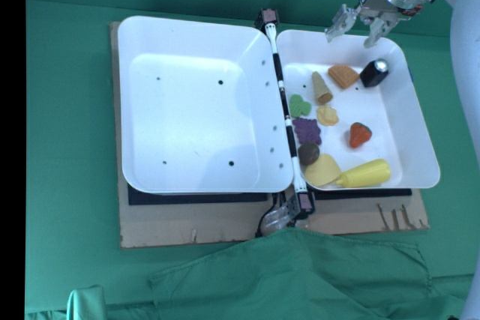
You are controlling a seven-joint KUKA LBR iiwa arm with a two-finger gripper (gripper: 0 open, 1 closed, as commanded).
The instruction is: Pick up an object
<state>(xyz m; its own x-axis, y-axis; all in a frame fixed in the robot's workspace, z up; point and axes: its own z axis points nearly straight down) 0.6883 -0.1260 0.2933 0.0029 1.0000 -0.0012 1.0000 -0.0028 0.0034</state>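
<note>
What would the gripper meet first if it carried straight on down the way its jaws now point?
Probably the black object at the far end of the right bin. The gripper, jaws spread, hangs just above it, with the orange wedge close beside. Depth is hard to judge from this slanted view.

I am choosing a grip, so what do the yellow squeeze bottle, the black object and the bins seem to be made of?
Yellow bottle: probably smooth plastic, given its even colour and soft sheen. Black object: glossy, hard-looking, perhaps plastic, with a bright highlight on top. Bins: white, likely moulded plastic, with rounded corners and a dull shine.
</note>
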